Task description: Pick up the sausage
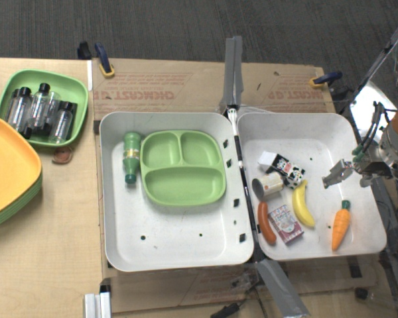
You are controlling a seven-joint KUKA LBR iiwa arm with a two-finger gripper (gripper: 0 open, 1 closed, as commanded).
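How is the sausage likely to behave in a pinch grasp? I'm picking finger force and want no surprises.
The sausage looks like smooth toy plastic, so probably stiff, light and somewhat slippery. Its rounded, elongated body may roll if nudged sideways. It lies against the right bin's left wall with a pink card box close beside it, leaving little room for the gripper.

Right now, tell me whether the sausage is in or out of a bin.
In. The sausage lies flat in the right bin, near its left wall.

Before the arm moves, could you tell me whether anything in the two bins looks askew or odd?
Nothing looks spilled or broken. The sausage lies tight against the right bin's left wall, touching a small pink box, which could crowd a grasp. The green bottle lies on its side beside the tray.
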